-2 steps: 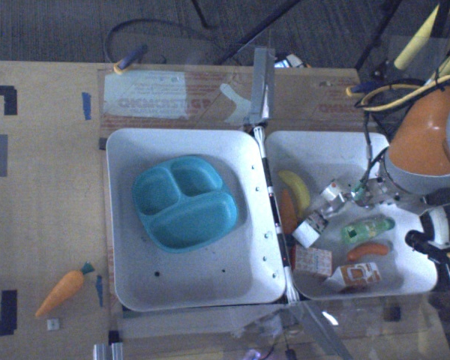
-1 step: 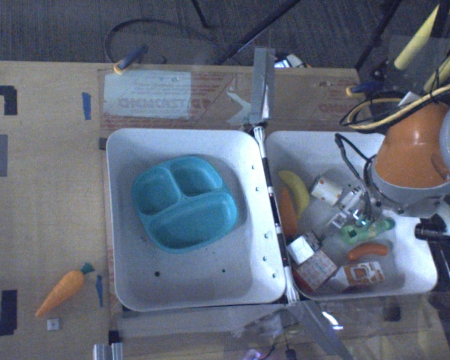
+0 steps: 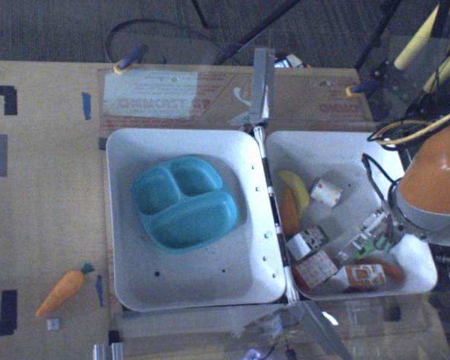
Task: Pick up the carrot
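Note:
An orange carrot (image 3: pixel 60 292) with a green top lies on the bare bench, outside the bins, off the left bin's front left corner. The arm comes in from the right, its orange band over the right bin's right side. The gripper (image 3: pixel 370 235) hangs low inside the right bin (image 3: pixel 358 153), near the front right, just above a small carton (image 3: pixel 362 275) and a reddish sausage-shaped item (image 3: pixel 392 269). It is far from the carrot, a whole bin's width to the right. Nothing is visibly held.
The left bin (image 3: pixel 127 150) holds a blue divided plate (image 3: pixel 184 202). In the right bin lie a banana (image 3: pixel 295 188), an orange elongated item (image 3: pixel 289 212), a white can (image 3: pixel 326 192) and small boxes (image 3: pixel 315 259). A metal divider (image 3: pixel 272 208) separates the bins.

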`<state>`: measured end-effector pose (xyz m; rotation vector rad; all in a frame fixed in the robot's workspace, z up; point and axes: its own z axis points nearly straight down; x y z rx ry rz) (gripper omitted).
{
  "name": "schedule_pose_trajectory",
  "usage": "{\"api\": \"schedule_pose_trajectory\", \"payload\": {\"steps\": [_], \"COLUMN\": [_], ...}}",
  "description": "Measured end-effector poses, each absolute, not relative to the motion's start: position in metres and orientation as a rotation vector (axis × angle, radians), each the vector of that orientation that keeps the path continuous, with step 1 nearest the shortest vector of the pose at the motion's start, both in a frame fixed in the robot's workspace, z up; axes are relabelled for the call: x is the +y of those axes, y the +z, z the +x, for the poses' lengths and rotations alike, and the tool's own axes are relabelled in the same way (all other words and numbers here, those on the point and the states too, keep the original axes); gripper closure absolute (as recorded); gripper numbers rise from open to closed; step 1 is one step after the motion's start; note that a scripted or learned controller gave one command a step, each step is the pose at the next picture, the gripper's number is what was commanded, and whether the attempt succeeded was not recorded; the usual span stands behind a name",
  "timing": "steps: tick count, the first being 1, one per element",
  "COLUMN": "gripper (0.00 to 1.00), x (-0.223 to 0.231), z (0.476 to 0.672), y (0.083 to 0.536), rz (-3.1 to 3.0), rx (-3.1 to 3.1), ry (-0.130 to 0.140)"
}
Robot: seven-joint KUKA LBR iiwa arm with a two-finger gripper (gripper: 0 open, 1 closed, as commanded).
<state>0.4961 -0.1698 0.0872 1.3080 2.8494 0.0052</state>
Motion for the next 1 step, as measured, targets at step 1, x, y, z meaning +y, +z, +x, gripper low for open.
{"api": "schedule_pose_trajectory", "payload": {"steps": [1], "gripper": [1.0], "x": [-0.1631], "z": [0.4992], "y": [0.0975], "rz": [1.298], "rx": [2.853], "ry": [0.021]}}
